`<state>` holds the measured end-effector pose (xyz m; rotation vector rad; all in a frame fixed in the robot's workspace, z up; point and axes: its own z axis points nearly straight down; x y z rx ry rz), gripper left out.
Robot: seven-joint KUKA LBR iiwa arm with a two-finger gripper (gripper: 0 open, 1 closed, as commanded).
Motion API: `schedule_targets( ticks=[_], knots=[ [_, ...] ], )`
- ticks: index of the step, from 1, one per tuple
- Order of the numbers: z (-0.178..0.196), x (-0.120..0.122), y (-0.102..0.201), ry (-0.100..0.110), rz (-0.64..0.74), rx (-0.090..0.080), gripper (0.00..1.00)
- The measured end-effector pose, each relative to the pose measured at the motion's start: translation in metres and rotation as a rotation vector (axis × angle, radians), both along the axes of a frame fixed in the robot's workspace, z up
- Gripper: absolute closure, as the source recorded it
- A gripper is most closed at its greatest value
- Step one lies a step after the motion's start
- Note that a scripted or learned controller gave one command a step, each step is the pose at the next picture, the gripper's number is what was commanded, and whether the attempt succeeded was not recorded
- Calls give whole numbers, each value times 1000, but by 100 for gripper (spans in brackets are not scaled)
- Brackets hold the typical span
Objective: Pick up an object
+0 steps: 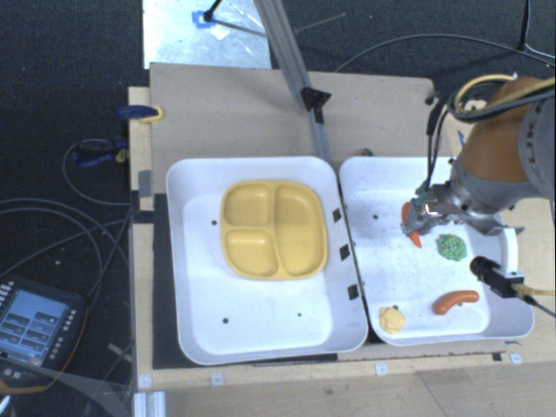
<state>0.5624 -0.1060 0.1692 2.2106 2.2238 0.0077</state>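
- Camera view, right of centre: the gripper point(418, 224) is seen lowered into the right bin point(375, 200), onto a small orange piece point(412, 225).
- Jaw state cannot be told; no grasp can be confirmed.
- Lifting is judged not yet done.
- A green item point(451, 247), a sausage point(455, 301) and a yellow item point(393, 320) are left lying lower right.

No text, label or number can be read anywhere in this view.
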Motion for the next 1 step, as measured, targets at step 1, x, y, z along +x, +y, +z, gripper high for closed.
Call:
schedule_targets(
  ticks=[1],
  knots=[
    [55, 12, -1, -1, 0, -1, 100]
  ],
)
